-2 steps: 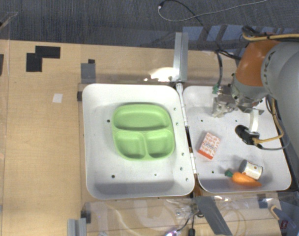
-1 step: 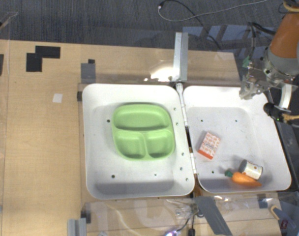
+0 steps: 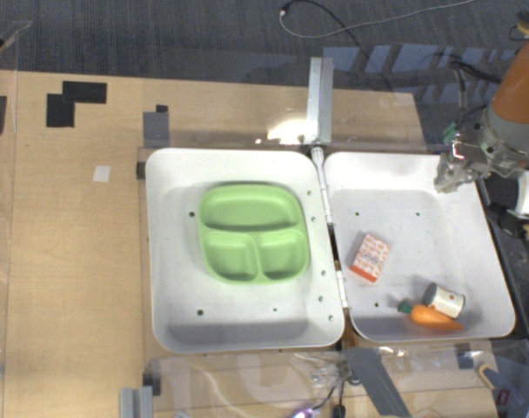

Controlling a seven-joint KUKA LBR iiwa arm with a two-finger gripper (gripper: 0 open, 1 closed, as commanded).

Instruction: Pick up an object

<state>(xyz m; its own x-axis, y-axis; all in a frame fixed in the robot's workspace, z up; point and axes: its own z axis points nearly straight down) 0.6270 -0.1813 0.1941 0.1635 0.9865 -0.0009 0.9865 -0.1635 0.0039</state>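
Two shallow white bins are seen from above, side by side on a wooden bench. The gripper [image 3: 449,174] is poised at the far right corner of the right bin [image 3: 404,172], just above its rim, at the end of a grey arm with an orange band [image 3: 518,90]. Nothing is seen between its fingers; whether they are open or closed cannot be told from this angle.

Nearest the gripper, toward the camera and to the view's left, a small orange and white packet [image 3: 370,258] is lying flat near the middle of the right bin. Its long axis is tilted, running roughly from the bin's far right toward its near left. Bare bin floor is seen all around it, so it is judged the easiest target.

Farther from the gripper, almost straight toward the camera along the bin's right side, a small white cylinder with a dark end [image 3: 443,300] is lying on its side. An orange carrot-shaped toy [image 3: 431,318] is set just beside it, apparently touching, with its long axis running left to right along the near wall. That closeness is judged likely to hinder a clean grasp.

Farthest from the gripper, well apart in the left bin [image 3: 173,233], a green divided tray [image 3: 252,232] is resting at the centre.
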